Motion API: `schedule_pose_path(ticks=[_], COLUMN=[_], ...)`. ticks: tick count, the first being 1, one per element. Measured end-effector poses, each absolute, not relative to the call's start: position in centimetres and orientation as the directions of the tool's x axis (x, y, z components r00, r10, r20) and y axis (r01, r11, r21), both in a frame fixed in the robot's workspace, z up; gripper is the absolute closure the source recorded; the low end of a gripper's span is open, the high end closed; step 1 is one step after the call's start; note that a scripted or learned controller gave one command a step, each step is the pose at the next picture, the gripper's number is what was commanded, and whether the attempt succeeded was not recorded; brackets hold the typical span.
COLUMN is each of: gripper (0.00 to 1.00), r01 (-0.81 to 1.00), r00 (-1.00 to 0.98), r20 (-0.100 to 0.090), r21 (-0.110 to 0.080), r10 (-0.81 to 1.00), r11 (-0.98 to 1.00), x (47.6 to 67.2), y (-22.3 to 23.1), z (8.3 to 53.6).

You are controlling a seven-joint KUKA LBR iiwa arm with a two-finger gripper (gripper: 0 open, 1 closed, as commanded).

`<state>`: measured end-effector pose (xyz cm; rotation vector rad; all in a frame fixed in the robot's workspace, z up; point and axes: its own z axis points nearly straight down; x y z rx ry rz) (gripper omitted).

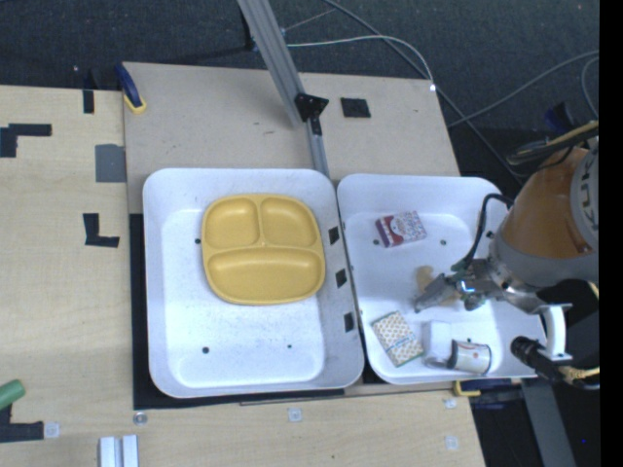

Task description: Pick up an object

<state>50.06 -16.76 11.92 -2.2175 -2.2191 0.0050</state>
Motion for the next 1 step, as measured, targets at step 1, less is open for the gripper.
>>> schedule_pose_path(ticks=[1], gripper=[1.0], r01=[1.0], r00=[-0.002], r20=[0.001], r21=[-0.005], r10=[1.0], r11=[0.002], x=[50.09], y=[-16.73], z=[13.11])
